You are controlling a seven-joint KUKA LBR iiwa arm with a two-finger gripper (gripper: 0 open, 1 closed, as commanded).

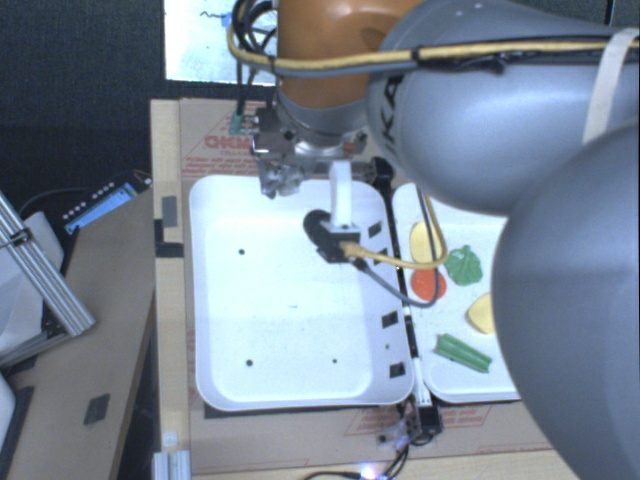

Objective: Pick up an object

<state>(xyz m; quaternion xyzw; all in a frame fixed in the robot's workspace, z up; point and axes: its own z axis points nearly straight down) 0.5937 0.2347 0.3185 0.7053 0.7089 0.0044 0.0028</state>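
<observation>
- My hand [275, 180] hangs above the far end of the left shallow white bin [290, 313]; released or clenched, I cannot tell.
- A long green ridged toy pod [462, 352] lies in the right shallow white bin [470, 393].

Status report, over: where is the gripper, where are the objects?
Gripper at far end of left bin. Objects lie in right bin: green toy, orange-red piece, long green piece. Arm covers part of right bin.
</observation>
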